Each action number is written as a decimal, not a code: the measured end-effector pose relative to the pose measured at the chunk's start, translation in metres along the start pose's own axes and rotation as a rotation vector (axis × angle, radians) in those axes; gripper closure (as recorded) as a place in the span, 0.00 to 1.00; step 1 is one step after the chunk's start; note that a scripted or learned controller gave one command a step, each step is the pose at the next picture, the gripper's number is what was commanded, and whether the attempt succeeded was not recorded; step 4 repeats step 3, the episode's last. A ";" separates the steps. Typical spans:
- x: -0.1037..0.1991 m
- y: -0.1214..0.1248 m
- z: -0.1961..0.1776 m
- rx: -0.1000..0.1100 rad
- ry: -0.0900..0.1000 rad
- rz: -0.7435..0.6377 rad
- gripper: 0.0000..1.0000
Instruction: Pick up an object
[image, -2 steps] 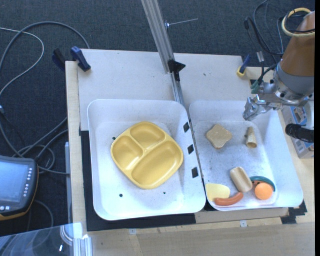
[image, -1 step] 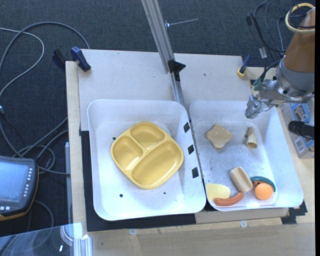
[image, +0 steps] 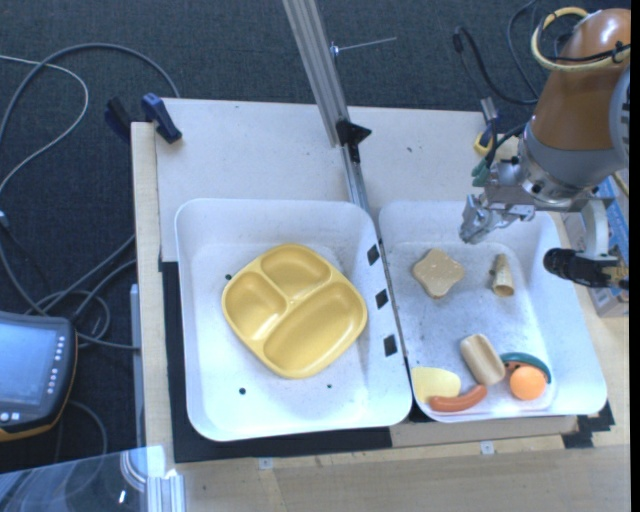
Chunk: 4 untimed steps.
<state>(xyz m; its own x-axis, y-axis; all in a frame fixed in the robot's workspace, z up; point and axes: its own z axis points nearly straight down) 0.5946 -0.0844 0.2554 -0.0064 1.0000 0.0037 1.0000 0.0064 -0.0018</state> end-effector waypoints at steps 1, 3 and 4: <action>0.058 -0.019 0.010 0.003 0.000 0.000 1.00; 0.167 -0.050 0.004 0.003 0.000 -0.001 1.00; 0.167 -0.050 0.004 0.003 0.000 -0.001 1.00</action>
